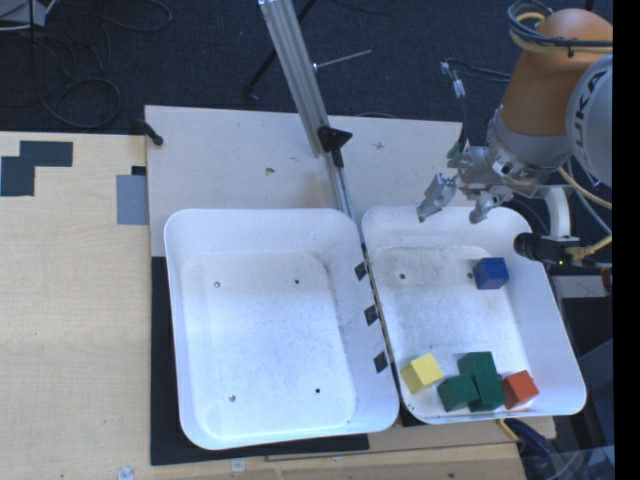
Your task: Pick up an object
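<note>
Dark carpet strewn with cables lies behind a pale bench carrying two shallow white bins. Closest to the tool, the blue block (490, 273) sits alone at the far right of the right bin (440, 298), clear of the walls, so it looks the easiest pick. The gripper (458, 205) hangs over that bin's far rim, fingers spread wide and holding nothing. A good approach would centre the fingers over the block and come straight down. Along the near wall cluster a yellow block (421, 371), two green blocks (472, 380) and an orange block (519, 388). Nothing rests in the left bin (265, 318).
</note>
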Controlling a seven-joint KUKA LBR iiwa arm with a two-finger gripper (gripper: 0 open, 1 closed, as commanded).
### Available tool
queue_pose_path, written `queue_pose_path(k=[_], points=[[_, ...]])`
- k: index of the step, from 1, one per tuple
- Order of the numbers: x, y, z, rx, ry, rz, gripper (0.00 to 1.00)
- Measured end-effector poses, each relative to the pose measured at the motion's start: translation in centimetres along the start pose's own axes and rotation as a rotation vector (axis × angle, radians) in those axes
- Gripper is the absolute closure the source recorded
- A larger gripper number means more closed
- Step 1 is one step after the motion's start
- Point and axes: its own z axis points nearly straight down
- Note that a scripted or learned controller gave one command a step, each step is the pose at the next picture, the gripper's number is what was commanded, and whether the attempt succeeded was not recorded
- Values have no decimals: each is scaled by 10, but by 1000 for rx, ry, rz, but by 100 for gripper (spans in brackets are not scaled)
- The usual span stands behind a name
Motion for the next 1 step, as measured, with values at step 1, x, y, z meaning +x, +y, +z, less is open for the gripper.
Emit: queue_pose_path(k=[1], points=[[-83,-6,13,-1,-3,12,0]])
